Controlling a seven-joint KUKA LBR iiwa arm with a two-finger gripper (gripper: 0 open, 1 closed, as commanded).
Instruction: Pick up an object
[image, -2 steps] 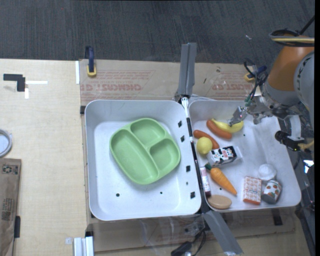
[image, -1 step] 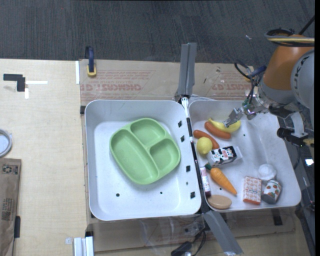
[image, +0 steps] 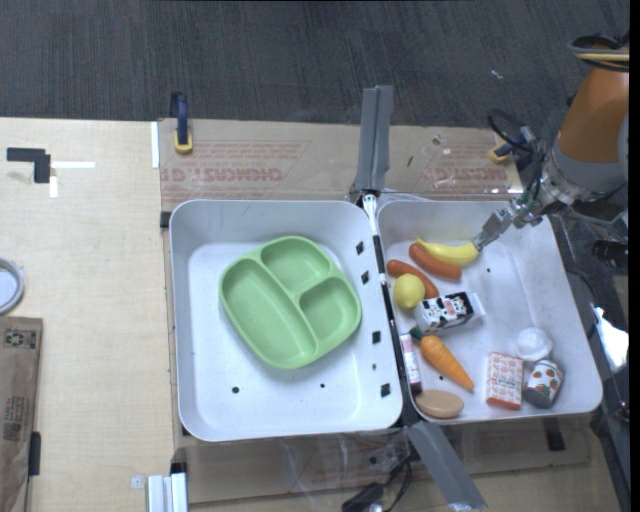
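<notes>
The right bin (image: 560, 290) holds several toy foods. A yellow banana (image: 445, 248) lies near its far edge, on top of an orange sausage (image: 436, 263). My gripper (image: 491, 232) reaches in from the upper right, its tip just at the banana's right end. Nothing shows in its grasp. Below these lie a yellow lemon (image: 408, 291), a black-and-white carton (image: 447, 311) and a carrot (image: 446, 363).
In the left bin (image: 200, 390) sits a green divided plate (image: 290, 300). The near right corner holds an orange-and-white box (image: 504, 381), a white cup (image: 533, 343), a strawberry-print item (image: 543, 383) and a tan disc (image: 439, 404). A grey divider post (image: 375, 140) stands between the bins.
</notes>
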